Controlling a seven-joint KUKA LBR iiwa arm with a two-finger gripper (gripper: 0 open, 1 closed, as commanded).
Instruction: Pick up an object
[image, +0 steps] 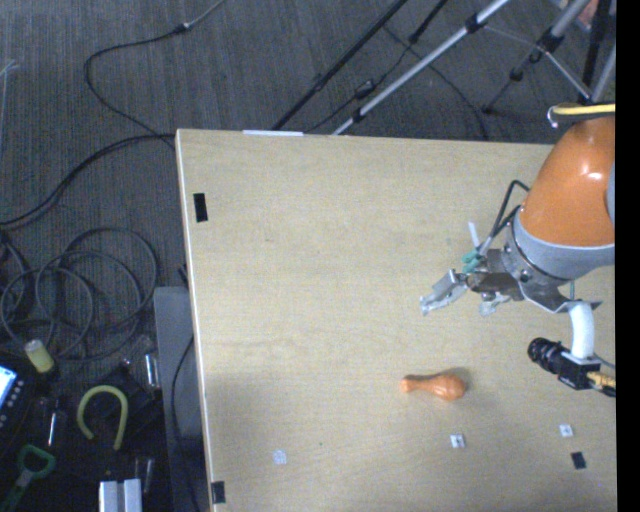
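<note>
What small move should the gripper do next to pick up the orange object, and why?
Probably move toward the near edge and a little left, then lower. The gripper sits apart from the orange pear-shaped object, which lies alone on the wooden board, nearer the camera, with nothing between them.

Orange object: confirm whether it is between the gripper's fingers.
No, the orange object lies on the tabletop, apart from the gripper.
</note>
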